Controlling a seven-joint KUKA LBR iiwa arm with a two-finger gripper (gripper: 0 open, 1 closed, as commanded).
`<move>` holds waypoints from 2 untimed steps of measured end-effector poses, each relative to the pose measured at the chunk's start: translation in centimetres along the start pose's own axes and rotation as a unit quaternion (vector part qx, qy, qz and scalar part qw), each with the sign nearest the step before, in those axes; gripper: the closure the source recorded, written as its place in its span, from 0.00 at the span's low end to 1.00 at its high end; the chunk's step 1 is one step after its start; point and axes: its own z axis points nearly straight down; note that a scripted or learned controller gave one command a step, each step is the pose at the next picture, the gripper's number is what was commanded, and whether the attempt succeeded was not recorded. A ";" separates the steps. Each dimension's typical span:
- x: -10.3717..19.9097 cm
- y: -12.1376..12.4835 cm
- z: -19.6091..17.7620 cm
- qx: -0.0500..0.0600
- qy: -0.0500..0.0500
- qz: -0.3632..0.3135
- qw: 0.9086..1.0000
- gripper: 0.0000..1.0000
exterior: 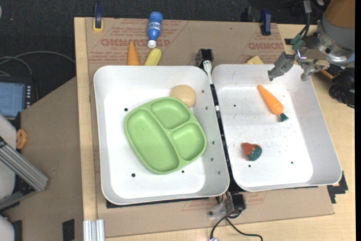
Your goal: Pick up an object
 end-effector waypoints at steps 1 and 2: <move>-3.5 -5.2 18.0 0.005 0.001 0.002 1.000 0.00; 3.1 -6.4 17.6 0.002 0.002 -0.003 1.000 0.00</move>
